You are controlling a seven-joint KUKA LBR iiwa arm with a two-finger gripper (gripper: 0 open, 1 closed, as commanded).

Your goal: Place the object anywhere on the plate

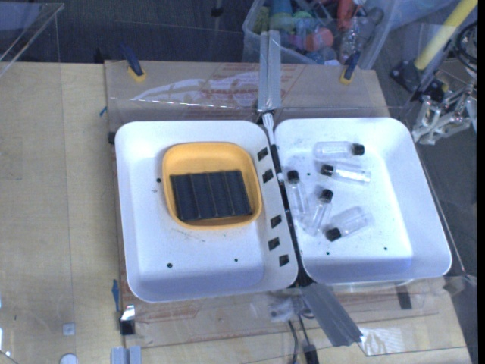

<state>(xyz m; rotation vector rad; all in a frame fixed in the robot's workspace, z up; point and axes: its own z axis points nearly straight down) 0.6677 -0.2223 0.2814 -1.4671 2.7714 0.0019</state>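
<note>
The gripper (438, 118) sits off the upper right corner of the right bin (424, 203), over the dark floor and outside the bin's rim. It is small and cluttered there, so I cannot tell whether it is open or shut, or whether it carries anything.

Nearest to it, inside the right bin, lie five clear vials with black caps. One vial (339, 150) is near the far wall. A second vial (347, 175) lies just below it. A third vial (295, 194) lies close to the seam between the bins. A fourth vial (318, 211) is just beside the third. A fifth vial (348, 222) lies nearest the front. The right half of this bin's floor is bare.

A row of black tabs (274, 222) runs along the seam.

In the left bin (136, 226) the yellow plate (176, 156) rests toward the back. A black ribbed slab (211, 196) covers most of its floor, leaving bare the plate's rim and a strip at the back. White bin floor lies open in front of the plate.

Behind the bins on the surface (53, 165) an upright metal strip (269, 67) stands above the seam, with a blue clamp (135, 68) to the left. A clear crate of coloured items (326, 14) stands farther back.
</note>
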